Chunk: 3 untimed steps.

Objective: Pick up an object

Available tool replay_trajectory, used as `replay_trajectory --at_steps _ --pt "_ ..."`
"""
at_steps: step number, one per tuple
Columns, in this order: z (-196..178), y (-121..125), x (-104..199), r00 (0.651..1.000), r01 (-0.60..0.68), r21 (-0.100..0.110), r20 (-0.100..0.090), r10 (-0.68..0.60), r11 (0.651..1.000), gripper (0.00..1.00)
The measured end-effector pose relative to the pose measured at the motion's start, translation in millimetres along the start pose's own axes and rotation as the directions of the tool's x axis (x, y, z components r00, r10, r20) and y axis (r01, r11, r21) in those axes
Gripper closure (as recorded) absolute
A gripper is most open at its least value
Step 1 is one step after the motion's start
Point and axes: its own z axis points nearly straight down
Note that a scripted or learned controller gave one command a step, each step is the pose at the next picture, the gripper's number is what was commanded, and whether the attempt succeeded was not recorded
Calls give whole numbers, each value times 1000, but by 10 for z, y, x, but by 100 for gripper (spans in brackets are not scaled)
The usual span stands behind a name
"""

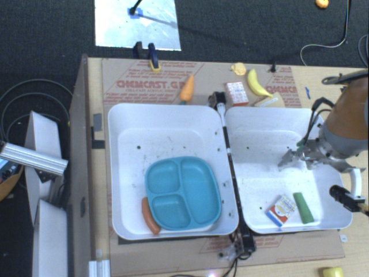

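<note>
In the right bin, near its front edge, lie a small red, white and blue box and a green stick-shaped object side by side. My gripper hangs over the right half of that bin, above and behind both objects, with nothing between its fingers. The arm comes in from the right, its orange band above the wrist. The left bin holds a blue divided plate and an orange sausage-like piece at the plate's front left.
Behind the bins on the cardboard lie an orange carrot, a small red-and-white box, a banana and a yellow bit. A black cable loops by the wrist. A yellow object sits at the front right.
</note>
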Motion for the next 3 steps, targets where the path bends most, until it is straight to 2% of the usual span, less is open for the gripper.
replay_trajectory --at_steps 1,2,3 --pt "273 -620 -166 1000 -3 1 0 3 1000 0" --pt "59 723 200 1000 13 -17 3 -13 1000 0" --pt "272 228 31 1000 0 1 1 0 1000 0"
